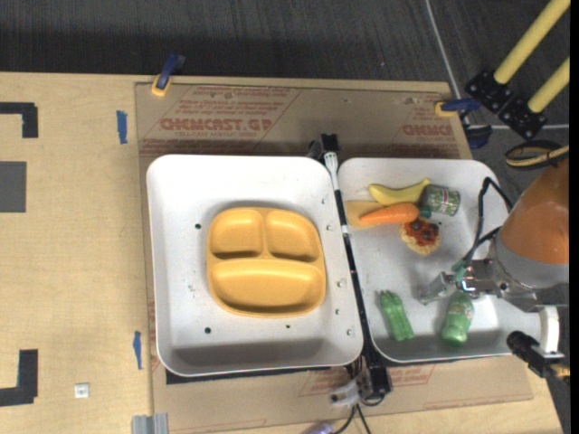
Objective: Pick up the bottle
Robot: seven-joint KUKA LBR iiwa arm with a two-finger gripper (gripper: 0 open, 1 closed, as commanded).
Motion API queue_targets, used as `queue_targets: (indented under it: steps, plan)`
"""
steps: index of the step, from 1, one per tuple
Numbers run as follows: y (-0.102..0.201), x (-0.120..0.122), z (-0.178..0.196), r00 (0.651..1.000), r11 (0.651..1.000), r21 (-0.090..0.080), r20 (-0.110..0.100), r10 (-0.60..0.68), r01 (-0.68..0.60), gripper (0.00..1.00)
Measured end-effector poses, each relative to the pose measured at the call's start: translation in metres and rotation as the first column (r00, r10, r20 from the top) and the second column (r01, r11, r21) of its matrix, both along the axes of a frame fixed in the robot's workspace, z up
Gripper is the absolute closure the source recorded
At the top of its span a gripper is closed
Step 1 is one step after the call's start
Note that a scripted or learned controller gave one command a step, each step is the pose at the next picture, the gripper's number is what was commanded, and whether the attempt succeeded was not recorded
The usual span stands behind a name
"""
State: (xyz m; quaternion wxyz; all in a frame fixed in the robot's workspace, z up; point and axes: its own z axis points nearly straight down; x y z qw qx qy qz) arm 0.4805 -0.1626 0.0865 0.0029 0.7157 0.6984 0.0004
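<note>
My arm enters from the right with most of its body cut off by the frame edge, only the orange band (543,220) and grey wrist showing above the right bin (398,174). My gripper (450,283) hangs low over that bin's near right part, its metal parts blurred and tangled with cable, so I cannot tell how it stands. One green bottle (457,319) lies just below the gripper, its cap end close under it; whether they touch is not clear. A second green bottle (394,316) lies to its left, apart from the gripper. Toward the bin's far side sit a banana (398,191), a carrot (391,213), a small can (440,201) and a reddish item (422,234) too small to identify. The left bin (172,242) holds a yellow divided tray (266,259). Both bins rest on a cardboard sheet (217,120) clamped to a pale wooden bench (63,242), with dark carpet (271,16) beyond.
</note>
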Motion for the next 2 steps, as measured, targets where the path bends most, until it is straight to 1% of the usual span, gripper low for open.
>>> queue_targets:
  steps: [1,2]
  plan:
    - [-0.001,0.001,0.011,1.0,1.0,-0.003,0.005,-0.001,0.001,1.0]
    - [0.059,0.022,0.101,0.941,0.941,0.003,-0.004,-0.338,0.338,1.0]
